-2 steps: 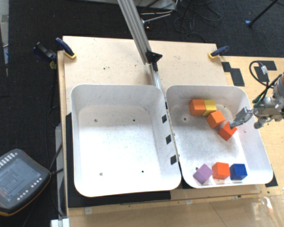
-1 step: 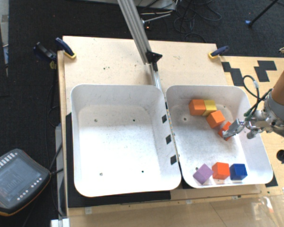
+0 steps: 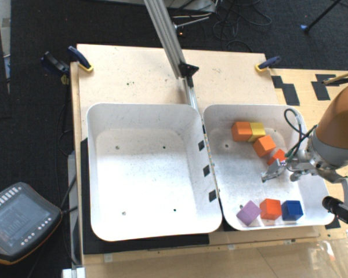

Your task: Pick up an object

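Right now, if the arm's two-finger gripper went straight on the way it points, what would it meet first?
Probably the bare floor of the right white bin: the gripper points toward the view's lower left, though depth is unclear.

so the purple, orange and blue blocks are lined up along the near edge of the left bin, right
Not quite. The purple block, orange block and blue block are lined up along the near edge of the right bin, not the left bin. The camera view shows this.
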